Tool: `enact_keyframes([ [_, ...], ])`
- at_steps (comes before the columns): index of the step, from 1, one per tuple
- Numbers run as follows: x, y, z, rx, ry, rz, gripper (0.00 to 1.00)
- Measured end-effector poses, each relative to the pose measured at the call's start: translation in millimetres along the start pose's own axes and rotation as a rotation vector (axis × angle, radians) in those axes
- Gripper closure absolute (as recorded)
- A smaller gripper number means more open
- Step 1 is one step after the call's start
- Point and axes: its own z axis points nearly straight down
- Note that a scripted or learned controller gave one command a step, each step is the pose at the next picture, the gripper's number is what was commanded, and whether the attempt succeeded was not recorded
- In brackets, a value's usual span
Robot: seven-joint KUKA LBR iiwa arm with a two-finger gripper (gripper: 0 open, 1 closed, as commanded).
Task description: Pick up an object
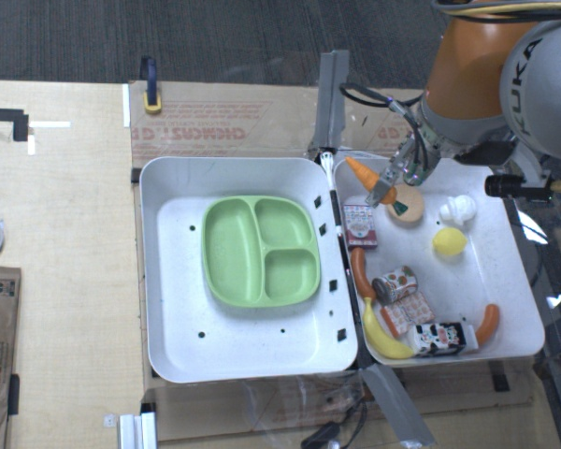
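Note:
My gripper (389,187) hangs low over the back left part of the right bin (516,279). It is right at the lower end of an orange carrot (360,170) with a green top, which lies slanted by the bin's back left corner. The gripper's tip overlaps the carrot's end, and I cannot tell whether the carrot is held. A round wooden disc (408,210) lies just right of the gripper. Further right are a white lump (456,210) and a yellow lemon (450,241).
The right bin also holds a red-and-white packet (359,224), a sausage (359,271), a small can (395,283), a banana (383,337), a black-and-white carton (439,338) and another sausage (487,323). A green divided plate (260,250) lies in the left bin (168,279).

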Motion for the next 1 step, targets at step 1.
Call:
enact_keyframes([
  [1,28.5,-5.1,1.2,0.002,0.004,0.161,1.0],
])
